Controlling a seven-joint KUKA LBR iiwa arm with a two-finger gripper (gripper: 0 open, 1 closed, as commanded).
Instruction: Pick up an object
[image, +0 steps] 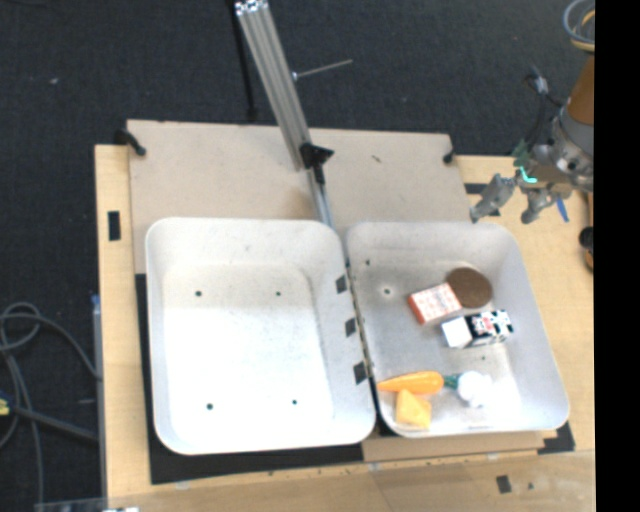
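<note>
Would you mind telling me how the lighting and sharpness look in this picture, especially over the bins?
Camera view: light is even and soft, with no harsh glare; the left bin reads bright, the right bin shows a dull grey smudge mid-floor; small items like the orange carrot look slightly soft; the pincer is blurry near the edge.

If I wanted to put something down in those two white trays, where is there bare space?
The left tray has bare floor from wall to wall. In the right tray, the strip along the divider is free above the carrot. It is crowded toward the right and front: red box, brown disc, white carton, yellow wedge.
</note>
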